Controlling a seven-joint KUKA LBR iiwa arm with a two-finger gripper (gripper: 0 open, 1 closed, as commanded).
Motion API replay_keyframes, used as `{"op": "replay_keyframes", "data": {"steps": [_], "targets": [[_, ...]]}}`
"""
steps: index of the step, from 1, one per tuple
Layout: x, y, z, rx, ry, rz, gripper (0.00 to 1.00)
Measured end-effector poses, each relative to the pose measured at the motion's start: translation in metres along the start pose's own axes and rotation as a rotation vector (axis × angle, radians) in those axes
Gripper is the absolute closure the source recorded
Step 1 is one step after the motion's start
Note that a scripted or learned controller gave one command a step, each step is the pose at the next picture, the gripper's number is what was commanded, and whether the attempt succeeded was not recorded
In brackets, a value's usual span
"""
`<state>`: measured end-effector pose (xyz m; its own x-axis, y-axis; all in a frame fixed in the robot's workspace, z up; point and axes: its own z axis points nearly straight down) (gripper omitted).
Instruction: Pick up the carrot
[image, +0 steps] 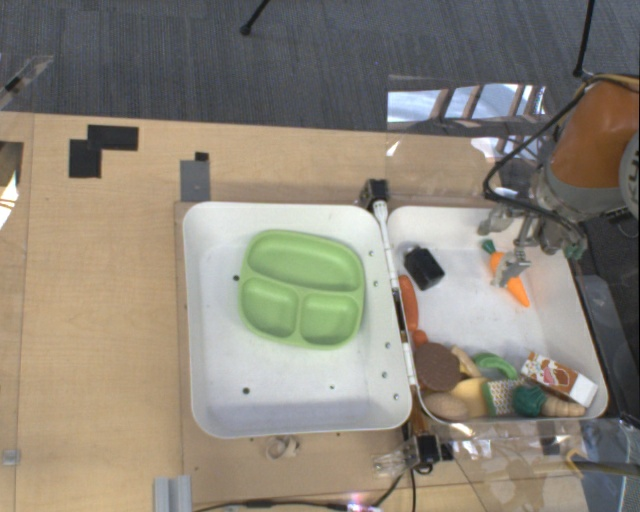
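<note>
Carrot (514, 288) lies in the right bin (590, 330), directly under the gripper (517, 262), its orange body poking out on the near side of the fingertips and its green top (487, 245) lying to the far left of them. Whether the fingers are spread or closed on it I cannot tell; they blur into the carrot. The risk, as I judge it, is a pinch near the tapered end, letting the carrot slip out. The black block (424, 267) sits well left, unlikely to interfere.
</note>
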<state>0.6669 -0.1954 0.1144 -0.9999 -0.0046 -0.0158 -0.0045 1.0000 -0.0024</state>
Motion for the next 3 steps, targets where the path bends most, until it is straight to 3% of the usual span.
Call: {"op": "replay_keyframes", "data": {"steps": [1,2,3], "targets": [[0.033,-0.009,0.025,-0.001,0.003,-0.133,0.0],[0.028,-0.008,0.01,0.001,-0.013,-0.136,1.0],[0.029,-0.008,0.011,0.001,-0.011,-0.137,0.0]]}}
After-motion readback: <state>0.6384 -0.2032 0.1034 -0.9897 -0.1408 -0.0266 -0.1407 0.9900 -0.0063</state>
